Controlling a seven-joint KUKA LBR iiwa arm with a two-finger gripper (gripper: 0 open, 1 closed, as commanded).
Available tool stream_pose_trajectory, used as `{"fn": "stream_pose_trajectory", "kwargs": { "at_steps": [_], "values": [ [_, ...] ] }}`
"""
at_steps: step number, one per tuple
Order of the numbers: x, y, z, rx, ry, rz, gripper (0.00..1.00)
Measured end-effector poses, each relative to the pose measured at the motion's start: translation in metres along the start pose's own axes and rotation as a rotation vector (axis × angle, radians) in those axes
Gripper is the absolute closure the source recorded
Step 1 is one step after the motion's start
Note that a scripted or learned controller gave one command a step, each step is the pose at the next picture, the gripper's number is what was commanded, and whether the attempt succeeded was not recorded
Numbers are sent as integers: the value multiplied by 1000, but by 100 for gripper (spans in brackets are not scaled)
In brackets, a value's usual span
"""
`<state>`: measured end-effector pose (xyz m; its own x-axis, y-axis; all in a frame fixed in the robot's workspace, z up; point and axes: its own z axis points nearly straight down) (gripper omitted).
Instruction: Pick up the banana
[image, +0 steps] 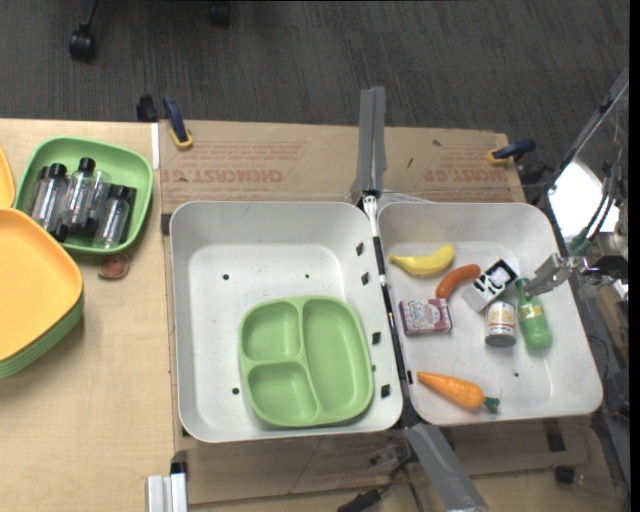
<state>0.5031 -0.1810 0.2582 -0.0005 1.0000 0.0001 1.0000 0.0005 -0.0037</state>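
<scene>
One banana (423, 261) lies in the right bin (560, 395), near its back-left corner, beside a sausage (457, 279). Looks light, smooth, curved; I'd grip across its middle. Gripper (548, 277) is well off right.

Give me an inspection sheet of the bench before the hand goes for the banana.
Surface: two white bins side by side, left bin, right bin, on a cardboard sheet held by clamps.
Job's things: banana lies in the right bin near its back left, free of the hand.
Clutter: right bin holds an orange sausage-shaped toy, pink box, small jar, green bottle, black-and-white piece, carrot. Left bin holds a green divided plate.
Hand: hand at the right bin's right side, above the bottle; finger state unclear.
Cables: nothing seen.
Surroundings: green tray of vials and stacked orange plates on the left table.
</scene>
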Motion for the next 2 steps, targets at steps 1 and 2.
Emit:
{"fn": "stream_pose_trajectory", "kwargs": {
  "at_steps": [1, 2],
  "values": [
    [-41, 15, 112, -1, 0, -22, 0],
    [-35, 34, 151, -13, 6, -18, 0]
  ]
}}
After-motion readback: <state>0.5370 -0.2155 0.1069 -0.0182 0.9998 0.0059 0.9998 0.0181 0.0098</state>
